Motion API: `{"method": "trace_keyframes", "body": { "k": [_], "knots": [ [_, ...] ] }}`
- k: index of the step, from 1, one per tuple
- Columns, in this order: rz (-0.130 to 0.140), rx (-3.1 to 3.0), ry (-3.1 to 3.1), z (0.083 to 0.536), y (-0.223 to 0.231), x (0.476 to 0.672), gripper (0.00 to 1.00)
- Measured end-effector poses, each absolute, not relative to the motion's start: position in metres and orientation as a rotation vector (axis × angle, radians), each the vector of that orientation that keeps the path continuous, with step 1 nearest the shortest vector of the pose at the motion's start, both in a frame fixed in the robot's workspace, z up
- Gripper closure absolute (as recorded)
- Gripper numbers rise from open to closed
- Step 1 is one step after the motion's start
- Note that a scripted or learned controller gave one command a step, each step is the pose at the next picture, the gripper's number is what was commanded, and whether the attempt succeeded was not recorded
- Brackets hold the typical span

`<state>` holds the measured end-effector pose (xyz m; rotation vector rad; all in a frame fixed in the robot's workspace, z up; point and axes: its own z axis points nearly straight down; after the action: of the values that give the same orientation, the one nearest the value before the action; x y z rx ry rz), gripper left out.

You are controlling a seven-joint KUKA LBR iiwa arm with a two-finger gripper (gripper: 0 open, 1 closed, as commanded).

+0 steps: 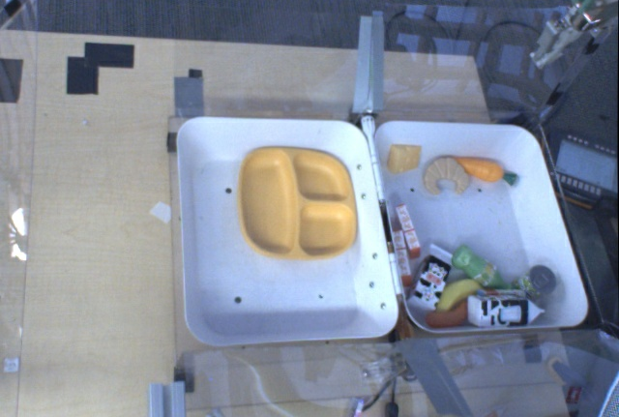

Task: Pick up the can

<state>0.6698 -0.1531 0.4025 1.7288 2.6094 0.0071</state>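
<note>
The gripper (563, 30) hangs high above the desk's (116, 173) far right corner, outside both bins, at the top right of the camera view. It is small and partly blurred, so whether it is open or closed cannot be told; nothing can be seen between its tips.

2 shallow white bins sit side by side on the desk. The left bin (203, 289) holds a yellow divided tray (295, 202) with 3 compartments, lying near that bin's middle, a little toward its far side.

The right bin (542, 173) holds the small things. The can (542, 280), grey with a dark top, stands in that bin's near right corner, close to the right wall. Just beside it, toward the near edge, lies a black-and-white carton (503, 311). Left of that, a banana (456, 291) and a green item (474, 265) crowd together, with another black-and-white carton (433, 278) and a red sausage-shaped piece (447, 317) at the near wall. A red-and-white box (405, 231) lies along the left wall. At the far side are a yellow cheese-like block (404, 158), a round pale pastry (446, 175) and an orange carrot (481, 169) touching it.
</note>
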Motion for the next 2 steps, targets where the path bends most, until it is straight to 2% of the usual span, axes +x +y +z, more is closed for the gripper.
{"method": "trace_keyframes", "body": {
  "k": [1, 2],
  "knots": [
    [0.003, 1.667, 2.656, 0.223, -0.182, 0.670, 1.00],
    [0.004, 1.605, 2.693, 0.182, -0.165, 0.671, 1.00]
  ]
}}
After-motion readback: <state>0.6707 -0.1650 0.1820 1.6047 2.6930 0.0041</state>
